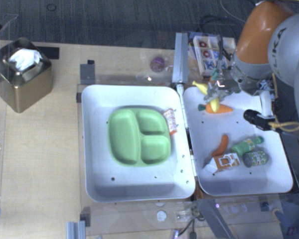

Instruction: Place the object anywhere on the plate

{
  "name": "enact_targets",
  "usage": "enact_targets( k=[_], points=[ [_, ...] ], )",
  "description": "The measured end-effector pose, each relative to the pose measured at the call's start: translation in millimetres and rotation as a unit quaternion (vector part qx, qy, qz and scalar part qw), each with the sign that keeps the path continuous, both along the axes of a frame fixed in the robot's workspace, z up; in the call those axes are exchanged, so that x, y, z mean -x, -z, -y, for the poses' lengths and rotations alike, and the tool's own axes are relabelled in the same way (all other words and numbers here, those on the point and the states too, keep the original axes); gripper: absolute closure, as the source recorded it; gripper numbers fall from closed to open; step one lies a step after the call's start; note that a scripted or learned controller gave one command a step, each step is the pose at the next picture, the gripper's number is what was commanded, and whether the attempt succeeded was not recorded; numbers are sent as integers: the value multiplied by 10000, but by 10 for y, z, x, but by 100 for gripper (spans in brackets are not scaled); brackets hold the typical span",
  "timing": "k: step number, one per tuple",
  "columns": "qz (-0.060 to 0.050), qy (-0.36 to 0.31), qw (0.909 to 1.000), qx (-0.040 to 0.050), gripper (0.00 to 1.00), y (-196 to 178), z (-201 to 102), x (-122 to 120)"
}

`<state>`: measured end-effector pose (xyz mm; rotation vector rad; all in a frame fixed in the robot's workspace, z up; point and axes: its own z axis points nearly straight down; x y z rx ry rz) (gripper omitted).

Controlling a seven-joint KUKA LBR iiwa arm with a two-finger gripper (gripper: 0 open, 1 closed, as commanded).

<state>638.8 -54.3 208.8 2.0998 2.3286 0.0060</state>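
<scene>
A brass-coloured box [21,73] holding something white is sitting at the far left of the surface [40,173], well apart from the green plate [138,135]. That plate, split into three compartments, is lying in the middle of the left bin [94,183]. A small red-and-white packet [170,120] is resting against the plate's right rim.

Right of the plate, past the divide between the bins, the right bin [269,180] is carrying an orange sausage-like piece [220,145], a small orange-and-white carton [225,162], a green bottle [246,146] and a green can [254,158], grouped toward its near side. Farther from the plate, at the bin's upper left, a carrot [219,109] and a yellow piece [212,105] are lying on the bin floor just below the end effector [220,82], with a banana [201,87] beside it on the plate side.

The arm [276,34] is reaching in from the right, its orange band above the wrist, bending down so the end effector is hovering over the bin's far corner. How far it is open cannot be told, and nothing is seen in its grip.
</scene>
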Motion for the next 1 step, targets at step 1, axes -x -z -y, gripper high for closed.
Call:
enact_targets(
  k=[1],
  points=[
    [-15,-298,9996,-11,100,166,-564,508]
  ],
)
